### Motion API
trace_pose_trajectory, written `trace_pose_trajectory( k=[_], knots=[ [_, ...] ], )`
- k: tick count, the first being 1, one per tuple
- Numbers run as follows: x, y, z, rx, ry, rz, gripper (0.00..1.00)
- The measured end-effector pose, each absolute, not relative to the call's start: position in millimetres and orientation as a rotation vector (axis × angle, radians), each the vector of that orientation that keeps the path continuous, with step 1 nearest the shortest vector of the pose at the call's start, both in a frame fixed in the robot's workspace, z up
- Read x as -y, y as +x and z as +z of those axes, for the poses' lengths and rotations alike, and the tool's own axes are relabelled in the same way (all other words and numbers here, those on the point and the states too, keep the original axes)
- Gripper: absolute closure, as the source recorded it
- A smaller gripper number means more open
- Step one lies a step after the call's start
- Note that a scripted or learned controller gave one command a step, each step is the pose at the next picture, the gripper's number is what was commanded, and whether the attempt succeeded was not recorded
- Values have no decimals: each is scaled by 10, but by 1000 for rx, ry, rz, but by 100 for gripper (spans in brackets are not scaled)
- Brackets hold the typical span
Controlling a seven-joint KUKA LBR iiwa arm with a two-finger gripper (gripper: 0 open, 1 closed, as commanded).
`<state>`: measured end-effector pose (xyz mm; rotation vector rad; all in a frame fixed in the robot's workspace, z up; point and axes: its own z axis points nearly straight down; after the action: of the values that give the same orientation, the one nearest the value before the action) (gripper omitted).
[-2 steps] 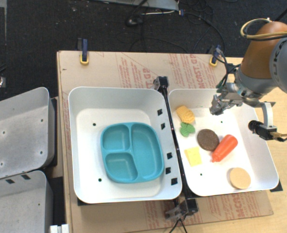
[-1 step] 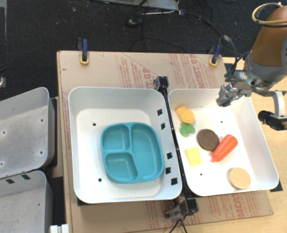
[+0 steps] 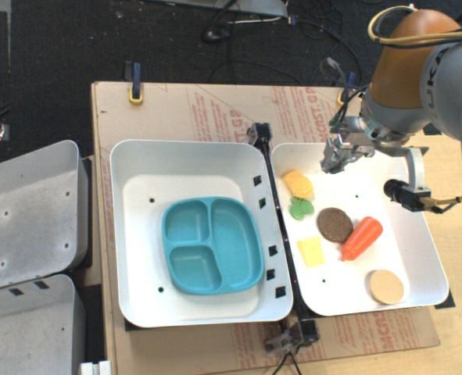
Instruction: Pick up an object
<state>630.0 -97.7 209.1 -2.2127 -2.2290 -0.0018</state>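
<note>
The right bin [image 3: 426, 244] holds several toy foods: a yellow corn piece [image 3: 298, 183], a green piece [image 3: 300, 208], a brown round cookie [image 3: 334, 224], an orange carrot [image 3: 361, 237], a yellow square [image 3: 311, 251] and a tan disc [image 3: 386, 286]. My gripper [image 3: 336, 161] hangs over the far part of the right bin, up and to the right of the corn piece, apart from it. Nothing shows between its fingers.
The left bin [image 3: 137, 170] holds a blue three-compartment tray [image 3: 212, 245]. A black divider strip [image 3: 273, 209] runs between the two bins. A white lid [image 3: 27, 209] lies off the bench at the left. Cardboard [image 3: 184, 108] underlies both bins.
</note>
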Motion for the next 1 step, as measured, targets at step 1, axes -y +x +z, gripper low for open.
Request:
trace_pose_trajectory(
  k=[1],
  knots=[
    [468,6365,2040,2229,-2212,-2,100]
  ],
)
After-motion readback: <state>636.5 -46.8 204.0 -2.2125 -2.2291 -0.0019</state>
